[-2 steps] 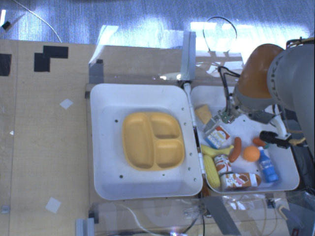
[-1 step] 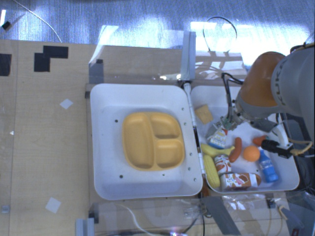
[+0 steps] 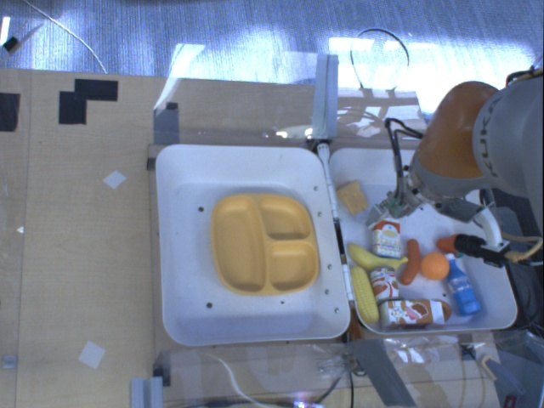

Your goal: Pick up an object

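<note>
A grey arm with an orange band reaches in from the right over the right bin (image 3: pixel 508 313) on the counter (image 3: pixel 76 253), its end effector (image 3: pixel 398 204) poised low above the bin's upper middle, near the dividing wall between the two bins. How far the end effector is open cannot be told from this angle, and nothing is seen in its hold.

The pickable items lie clustered just below and to the right of the end effector. Closest is a small carton (image 3: pixel 387 238) with a red and white label, directly beneath the tip. A tan cracker-like square (image 3: pixel 352 197) sits just to the end effector's left. Further below lie a yellow banana (image 3: pixel 367 257), an ear of corn (image 3: pixel 364 294), a red sausage (image 3: pixel 411 262), an orange ball (image 3: pixel 434 266), a blue bottle (image 3: pixel 463 289) and a packet (image 3: pixel 413 312) lying flat along the bin's lower edge. The left bin (image 3: pixel 183 313) holds a yellow divided tray (image 3: pixel 263 243), well to the end effector's left.

The step in hand appears to be the approach: the arm is settling over a target, likely the carton, with no grasp made yet. The next move would call for a straight descent centred on one item, then closing firmly; the crowding of neighbours risks a glancing or empty grasp.
</note>
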Available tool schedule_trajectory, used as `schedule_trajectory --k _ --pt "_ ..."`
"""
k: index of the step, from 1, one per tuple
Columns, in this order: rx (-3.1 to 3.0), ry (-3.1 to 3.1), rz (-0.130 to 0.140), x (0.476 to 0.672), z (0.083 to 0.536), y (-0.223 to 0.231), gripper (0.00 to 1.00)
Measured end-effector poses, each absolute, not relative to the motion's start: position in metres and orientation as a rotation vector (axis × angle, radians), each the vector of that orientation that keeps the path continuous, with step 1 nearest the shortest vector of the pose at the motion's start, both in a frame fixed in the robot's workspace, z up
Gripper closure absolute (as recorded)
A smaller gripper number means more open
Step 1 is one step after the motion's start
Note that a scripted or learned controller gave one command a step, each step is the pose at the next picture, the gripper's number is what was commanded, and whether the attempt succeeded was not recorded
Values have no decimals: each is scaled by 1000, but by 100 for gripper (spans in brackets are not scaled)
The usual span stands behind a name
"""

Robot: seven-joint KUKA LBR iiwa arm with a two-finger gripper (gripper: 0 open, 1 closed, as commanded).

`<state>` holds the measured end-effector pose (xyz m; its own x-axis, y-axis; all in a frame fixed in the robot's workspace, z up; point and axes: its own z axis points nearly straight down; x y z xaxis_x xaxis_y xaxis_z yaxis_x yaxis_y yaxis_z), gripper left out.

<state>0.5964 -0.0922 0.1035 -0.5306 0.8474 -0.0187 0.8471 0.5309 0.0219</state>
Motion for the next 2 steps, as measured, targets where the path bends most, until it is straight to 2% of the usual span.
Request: schedule_trajectory --k 1,2 --pt "2036 2377 10 577 242 -133 100" --pt "2037 2384 5 576 238 -132 0"
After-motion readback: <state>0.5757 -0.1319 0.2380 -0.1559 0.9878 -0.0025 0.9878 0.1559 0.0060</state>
